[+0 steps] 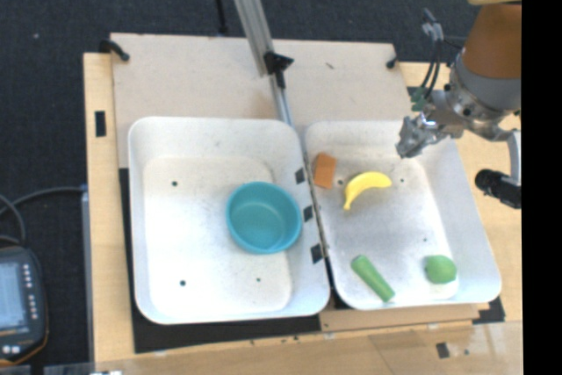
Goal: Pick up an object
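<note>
In the right bin (457, 215) lie a yellow banana (364, 186), an orange block (324, 170) against the left wall, a green cylinder (372, 277) and a green round fruit (440, 269) near the front. My gripper (411, 141) hangs over the bin's far right part, to the right of and a little beyond the banana, apart from it. Nothing shows between its fingers. The left bin (176, 189) holds a blue bowl (262, 217).
A slanted metal post (255, 22) rises from between the bins at the back. The arm's orange band (492, 31) is at the right edge. A wooden bench (228, 75) surrounds the bins.
</note>
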{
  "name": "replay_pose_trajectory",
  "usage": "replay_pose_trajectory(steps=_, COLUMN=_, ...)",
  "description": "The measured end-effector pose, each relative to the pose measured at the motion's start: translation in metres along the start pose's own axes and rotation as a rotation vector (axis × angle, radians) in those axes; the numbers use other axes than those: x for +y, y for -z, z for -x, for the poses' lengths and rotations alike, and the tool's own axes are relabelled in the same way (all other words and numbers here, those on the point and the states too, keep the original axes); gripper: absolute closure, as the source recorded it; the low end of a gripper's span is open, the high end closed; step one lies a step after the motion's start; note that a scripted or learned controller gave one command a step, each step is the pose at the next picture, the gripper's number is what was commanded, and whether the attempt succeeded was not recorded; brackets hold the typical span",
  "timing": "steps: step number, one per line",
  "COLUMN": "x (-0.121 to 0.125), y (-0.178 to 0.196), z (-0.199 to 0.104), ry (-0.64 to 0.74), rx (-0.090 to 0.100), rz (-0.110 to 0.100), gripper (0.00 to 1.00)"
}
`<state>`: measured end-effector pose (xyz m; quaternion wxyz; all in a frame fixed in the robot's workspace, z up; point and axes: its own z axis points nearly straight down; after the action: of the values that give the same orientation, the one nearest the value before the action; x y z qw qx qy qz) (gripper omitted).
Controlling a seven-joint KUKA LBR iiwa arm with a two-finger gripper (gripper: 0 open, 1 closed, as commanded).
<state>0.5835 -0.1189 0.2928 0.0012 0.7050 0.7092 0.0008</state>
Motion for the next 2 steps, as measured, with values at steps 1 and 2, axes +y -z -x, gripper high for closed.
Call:
replay_pose_trajectory(steps=1, x=0.018, y=-0.016, z=-0.054, ry=0.001, rx=0.001, rz=-0.004, gripper=1.00)
replay_pose_trajectory(steps=2, x=0.035, y=-0.016, z=-0.112, ry=0.002, rx=0.001, rz=-0.001, gripper=1.00)
